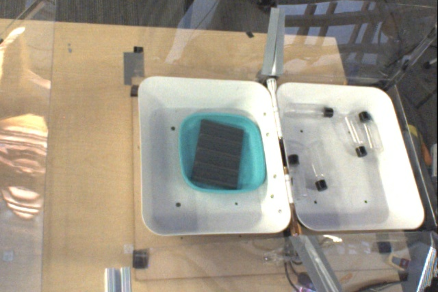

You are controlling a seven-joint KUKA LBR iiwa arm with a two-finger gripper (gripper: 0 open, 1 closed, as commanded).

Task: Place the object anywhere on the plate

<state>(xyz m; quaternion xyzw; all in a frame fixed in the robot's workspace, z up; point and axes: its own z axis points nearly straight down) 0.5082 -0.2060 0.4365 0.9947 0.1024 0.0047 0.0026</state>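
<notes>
Wood bench (82, 147) under office carpet carried two white bins, and the claw's state could not be told from this view, spread or pinching. Dark ribbed block (219, 154) lay flat on the teal plate (185, 147) in the left bin (156, 167), roughly centred and slightly skewed, all edges inside the rim, so the placement looked done. Judged best move: any lift-off goes straight up, no sideways drag that might nudge block or plate, and well clear of the divider and the clear black-capped tubes (363, 132) scattered in the right bin (383, 212).
</notes>
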